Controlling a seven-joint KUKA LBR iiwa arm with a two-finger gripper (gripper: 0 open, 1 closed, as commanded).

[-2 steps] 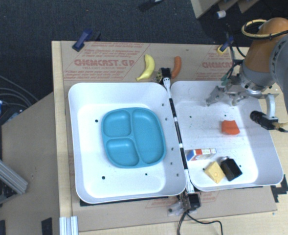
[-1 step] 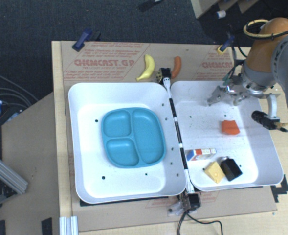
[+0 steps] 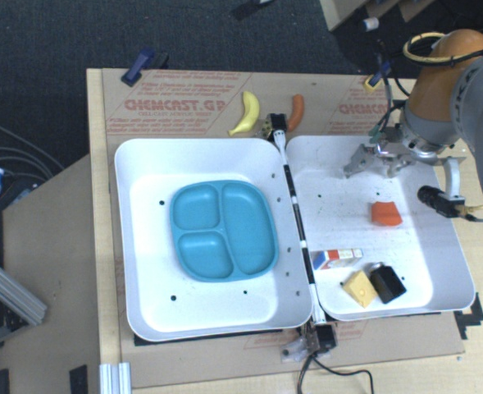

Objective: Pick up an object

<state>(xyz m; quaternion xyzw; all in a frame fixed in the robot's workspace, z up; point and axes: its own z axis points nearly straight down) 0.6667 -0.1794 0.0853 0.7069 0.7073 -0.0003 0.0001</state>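
Note:
My gripper (image 3: 375, 162) hangs over the far part of the right bin (image 3: 438, 253), below the orange-banded wrist. Its grey fingers (image 3: 355, 165) are spread open with nothing between them. An orange block (image 3: 385, 213) lies on the bin floor a little in front of the gripper, apart from it. Near the front of the bin lie a small red, blue and white box (image 3: 336, 258), a yellow wedge (image 3: 359, 287) and a black block (image 3: 387, 283); the wedge and the black block touch.
The left bin (image 3: 143, 286) holds a blue divided plate (image 3: 223, 229). On the cardboard behind the bins lie a yellow banana (image 3: 246, 113), an orange sausage-shaped toy (image 3: 295, 112) and a blue object (image 3: 137, 68). A black fitting (image 3: 438, 200) sticks out over the right bin's right side.

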